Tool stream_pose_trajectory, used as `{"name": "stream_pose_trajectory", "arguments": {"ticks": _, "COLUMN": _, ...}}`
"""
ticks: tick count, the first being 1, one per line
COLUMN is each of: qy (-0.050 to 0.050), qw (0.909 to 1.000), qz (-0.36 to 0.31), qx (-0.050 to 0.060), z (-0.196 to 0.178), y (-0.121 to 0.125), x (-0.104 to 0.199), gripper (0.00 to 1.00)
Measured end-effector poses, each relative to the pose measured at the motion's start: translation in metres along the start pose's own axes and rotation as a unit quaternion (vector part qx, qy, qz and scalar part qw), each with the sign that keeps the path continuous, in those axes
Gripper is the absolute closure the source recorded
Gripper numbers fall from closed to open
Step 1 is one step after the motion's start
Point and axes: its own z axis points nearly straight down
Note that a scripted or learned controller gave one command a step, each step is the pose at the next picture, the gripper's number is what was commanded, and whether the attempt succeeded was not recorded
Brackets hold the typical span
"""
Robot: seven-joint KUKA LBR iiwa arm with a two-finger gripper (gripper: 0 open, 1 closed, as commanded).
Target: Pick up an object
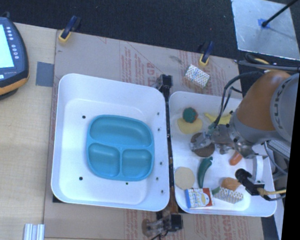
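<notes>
The right white bin [261, 210] holds several small objects. My gripper [210, 140] reaches down into its upper middle, right over a brown rounded object [203, 148]. Just left of it a dark green ball [190, 115] rests on a yellow piece [187, 126]. Below the gripper lies a green pepper [204, 170], with a tan disc [184, 177] to its left. Near the front wall sit a small red and blue carton [197, 197], an orange lump [230, 183] and a patterned block [231, 195]. A small orange-red piece [235, 159] lies right of the gripper.
The left white bin [65, 134] holds a blue divided plate [120, 147]. A patterned block [197, 76] lies on the cardboard behind the right bin. Clamps [165, 82] join the bins. A tablet-like controller [1, 57] sits at the far left.
</notes>
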Motion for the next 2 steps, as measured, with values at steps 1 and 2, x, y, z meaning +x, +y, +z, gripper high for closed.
{"name": "stream_pose_trajectory", "arguments": {"ticks": 1, "qy": 0.0, "qw": 1.0, "qz": -0.002, "qx": 0.001, "z": -0.0103, "y": 0.0, "x": -0.0007, "gripper": 1.0}}
{"name": "stream_pose_trajectory", "arguments": {"ticks": 2, "qy": -0.001, "qw": 1.0, "qz": -0.002, "qx": 0.001, "z": -0.0102, "y": -0.0001, "x": -0.0007, "gripper": 0.0}}
